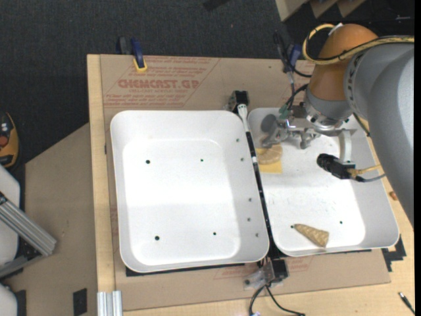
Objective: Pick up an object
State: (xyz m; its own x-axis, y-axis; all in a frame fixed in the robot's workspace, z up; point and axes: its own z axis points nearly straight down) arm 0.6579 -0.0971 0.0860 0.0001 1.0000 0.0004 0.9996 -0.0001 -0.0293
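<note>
The gripper (272, 135) is seen low in the right bin (368, 232), just above a yellow sponge-like block (270, 160); its grasp cannot be told. A tan cone-shaped piece (311, 234) is lying near the front wall.

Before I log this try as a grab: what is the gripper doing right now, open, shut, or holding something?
Gripper: low in the right bin, just above the yellow sponge; whether it is open, shut or gripping cannot be told from this view.

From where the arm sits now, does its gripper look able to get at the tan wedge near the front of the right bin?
Probably yes. The tan wedge lies alone on the right bin floor, nothing over it, and the gripper hangs over the same bin's far end.
</note>
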